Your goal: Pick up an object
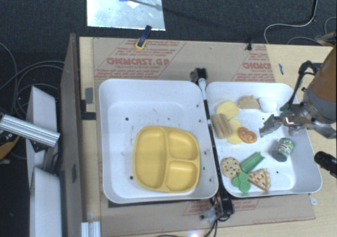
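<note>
Two shallow white bins sit side by side on a bench, seen from above at a slant. The left bin (113,99) holds a yellow divided plate (167,158). The right bin (308,175) holds a scatter of toy food: a pale yellow piece (228,108), a tan bread-like piece (248,102), a hot dog (220,125), a pretzel (246,135), a cookie (230,167), a green vegetable (250,161), a pizza slice (260,179) and a small can (283,148) with a green label.

A grey arm reaches in from the right. Its gripper (272,124) hangs low over the middle of the right bin, just right of the pretzel and up-left of the can. The fingers look parted with nothing between them, though they are dark and small here, so how wide they stand is hard to judge.

The pretzel, lying flat near the bin's middle, seems the nearest target. It is probably light, stiff plastic, thin and somewhat slick, so it may slide or tip when pinched. Gripping across its outer edges would likely hold best. The can, taller and rounder, offers an easier grip across its sides.
</note>
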Tool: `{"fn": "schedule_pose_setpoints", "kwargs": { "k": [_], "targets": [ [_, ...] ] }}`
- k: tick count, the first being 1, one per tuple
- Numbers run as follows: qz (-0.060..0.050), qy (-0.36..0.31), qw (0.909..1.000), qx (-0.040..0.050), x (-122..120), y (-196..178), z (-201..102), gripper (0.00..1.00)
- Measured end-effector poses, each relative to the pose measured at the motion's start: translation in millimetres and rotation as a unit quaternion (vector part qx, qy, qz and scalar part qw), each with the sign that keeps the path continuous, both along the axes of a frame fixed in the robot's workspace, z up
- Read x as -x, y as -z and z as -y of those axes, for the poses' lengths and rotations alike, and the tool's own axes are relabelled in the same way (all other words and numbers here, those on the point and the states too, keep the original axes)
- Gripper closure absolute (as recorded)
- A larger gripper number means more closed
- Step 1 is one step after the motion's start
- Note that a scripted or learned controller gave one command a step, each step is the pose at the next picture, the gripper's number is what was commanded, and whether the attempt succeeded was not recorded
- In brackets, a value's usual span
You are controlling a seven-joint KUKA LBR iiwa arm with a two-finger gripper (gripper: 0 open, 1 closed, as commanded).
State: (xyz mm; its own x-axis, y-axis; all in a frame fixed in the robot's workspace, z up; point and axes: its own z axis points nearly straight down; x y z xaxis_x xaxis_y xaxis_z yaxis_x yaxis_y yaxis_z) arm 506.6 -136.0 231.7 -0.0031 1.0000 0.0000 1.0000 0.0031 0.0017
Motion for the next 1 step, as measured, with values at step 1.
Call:
{"fn": "schedule_pose_setpoints", "kwargs": {
  "k": [1],
  "targets": [
    [-0.005, 0.001, 1.0, -0.0013, 3.3, 108.6, -4.8, 0.0]
  ]
}}
